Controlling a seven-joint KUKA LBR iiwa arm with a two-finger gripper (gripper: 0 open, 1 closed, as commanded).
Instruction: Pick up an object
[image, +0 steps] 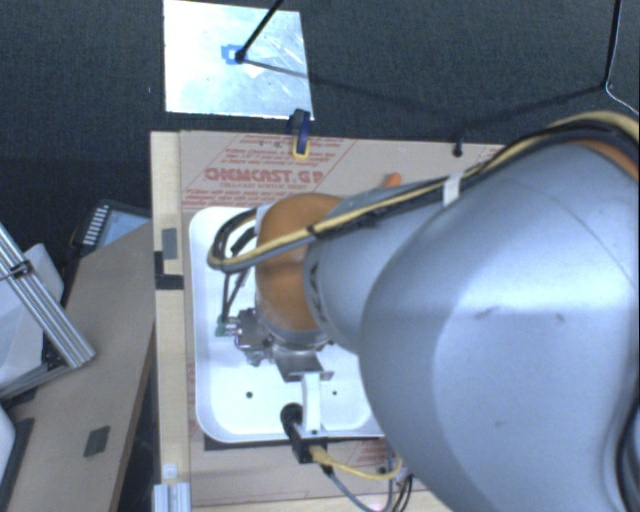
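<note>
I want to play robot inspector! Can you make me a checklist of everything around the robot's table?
Surface: white bin on a brown printed sheet.
Job's things: nothing seen; the arm hides a lot.
Clutter: tiny orange bit peeking past the arm, unclear what.
Grippers: gripper over the bin, pointing down.
Cables: yellow-and-black cable along the arm.
Surroundings: shiny sheet, blue clamp, metal rail.

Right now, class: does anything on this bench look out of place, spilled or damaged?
Nothing stands out. The visible part of the white bin shows no spill or damage. The grey arm hides most of the bench, so the rest cannot be judged.
</note>
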